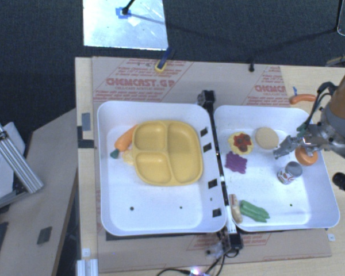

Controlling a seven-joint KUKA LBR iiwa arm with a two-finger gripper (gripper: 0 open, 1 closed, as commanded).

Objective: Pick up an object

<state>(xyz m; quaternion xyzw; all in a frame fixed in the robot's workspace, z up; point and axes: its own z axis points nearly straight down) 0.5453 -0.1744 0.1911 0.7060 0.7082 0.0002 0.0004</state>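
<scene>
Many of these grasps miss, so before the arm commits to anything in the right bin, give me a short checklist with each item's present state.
1. Tool inside the right bin: ok, near its right wall.
2. Target under the tool: cannot tell; the orange piece and small can are both close.
3. Finger state: cannot tell.
4. Something already held: cannot tell, nothing seen between the fingers.
5. Can standing apart from neighbours: ok.
6. Other items away from the tool: ok; tan disc, purple piece, green bean pod.
</scene>
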